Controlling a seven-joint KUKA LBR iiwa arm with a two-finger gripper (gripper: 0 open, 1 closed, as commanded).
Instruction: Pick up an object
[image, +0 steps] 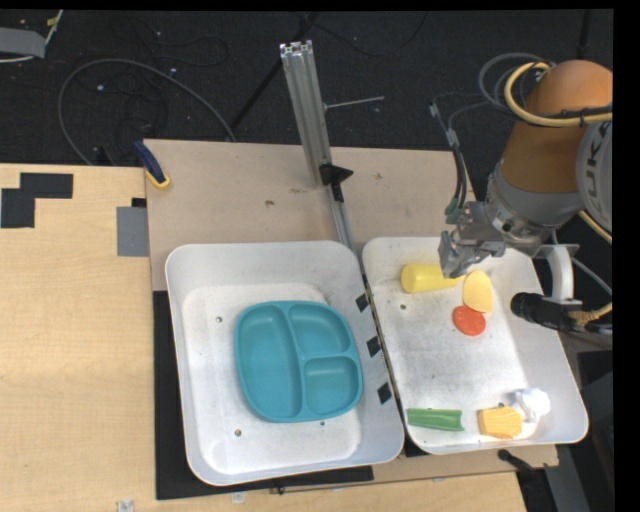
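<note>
Hand (462, 252): low over the right bin (440, 400); grip state cannot be told.
Nearest thing: yellow cylinder (425, 278), touching or just left of the hand, long axis running left-right.
Others: yellow lemon (479, 291) and red ball (469, 320), just below-right.

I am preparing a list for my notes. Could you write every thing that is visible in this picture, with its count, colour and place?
white bins: 2, white, side by side on the bench
divided plate: 1, teal, in the left bin
yellow cylinder: 1, yellow, right bin, far end, beside the gripper
lemon-shaped piece: 1, yellow, right bin, near the cylinder
round red piece: 1, red-orange, just below the lemon-shaped piece
green piece: 1, green, near edge of the right bin
yellow block: 1, yellow, near right corner
small white object: 1, white, beside the yellow block
metal post: 1, silver, behind the bins
arm: 1, grey and orange, from the right
gripper: 1, grey, over the right bin's far end
</note>
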